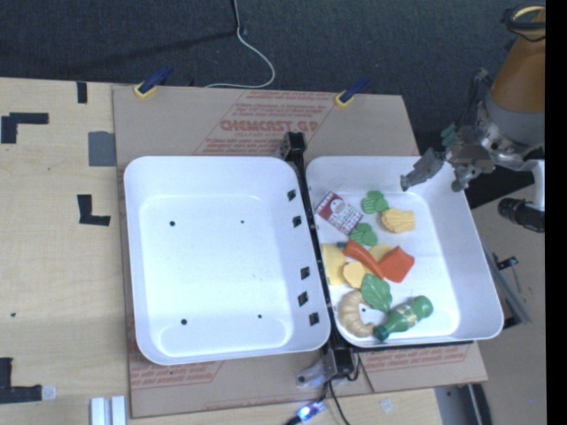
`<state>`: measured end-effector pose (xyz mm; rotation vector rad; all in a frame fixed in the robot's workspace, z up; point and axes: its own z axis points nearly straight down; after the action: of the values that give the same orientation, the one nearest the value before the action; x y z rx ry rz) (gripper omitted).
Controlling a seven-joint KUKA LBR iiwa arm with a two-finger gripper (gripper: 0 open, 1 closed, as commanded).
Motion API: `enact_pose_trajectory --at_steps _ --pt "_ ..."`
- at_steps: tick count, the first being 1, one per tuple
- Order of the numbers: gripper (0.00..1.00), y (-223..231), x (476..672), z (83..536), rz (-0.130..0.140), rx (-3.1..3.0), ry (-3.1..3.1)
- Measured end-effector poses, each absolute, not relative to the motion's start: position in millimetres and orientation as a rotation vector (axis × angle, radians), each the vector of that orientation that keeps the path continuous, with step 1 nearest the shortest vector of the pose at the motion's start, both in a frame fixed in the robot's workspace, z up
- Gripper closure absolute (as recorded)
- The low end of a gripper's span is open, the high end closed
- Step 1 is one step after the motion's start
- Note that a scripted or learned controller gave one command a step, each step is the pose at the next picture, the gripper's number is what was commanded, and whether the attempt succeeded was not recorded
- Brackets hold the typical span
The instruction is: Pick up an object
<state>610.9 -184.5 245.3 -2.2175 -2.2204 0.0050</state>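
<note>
The hand [434,168] hangs above the far right corner of the right bin [469,237], carrying nothing, and whether it is open or closed cannot be told from this slant. Every candidate lies in that bin, crowded toward the wall it shares with the left bin [213,255]. Taking the orange carrot [379,260] at the middle of the heap as the landmark: a small red-and-white packet [337,209] lies beyond it toward the far wall, a green broccoli piece [374,203] and a yellow corn cob [398,221] sit beyond it and to the right, a little green leaf [362,235] touches its far end, yellow pieces [337,262] press against its left side, and on its near side a green leafy piece [376,290], a pale croissant [353,312] and a green bottle [404,315] lie together by the front wall. These look like toy food, so probably light, stiff plastic with smooth, rather slippery skins; none seems fragile. The corn cob appears the easiest pick, since it lies a little apart from the heap with bare bin floor on its right; closing across its short width at the middle should hold best. The flat packet would likely slide, and the carrot is hemmed in by its neighbours.
</note>
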Motion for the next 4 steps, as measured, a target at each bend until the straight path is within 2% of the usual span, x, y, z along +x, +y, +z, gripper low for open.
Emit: enact_pose_trajectory --at_steps 1,2,3,4 --pt "0.0 -192.2 531.8 125.5 0.017 -2.212 -2.204" --pt "0.0 -135.8 570.1 86.4 0.0 -2.217 -2.228" --pt "0.0 -104.1 626.9 86.1 0.016 -2.229 -2.232" --pt "1.0 -102.1 624.3 91.8 0.014 -2.224 -2.221"
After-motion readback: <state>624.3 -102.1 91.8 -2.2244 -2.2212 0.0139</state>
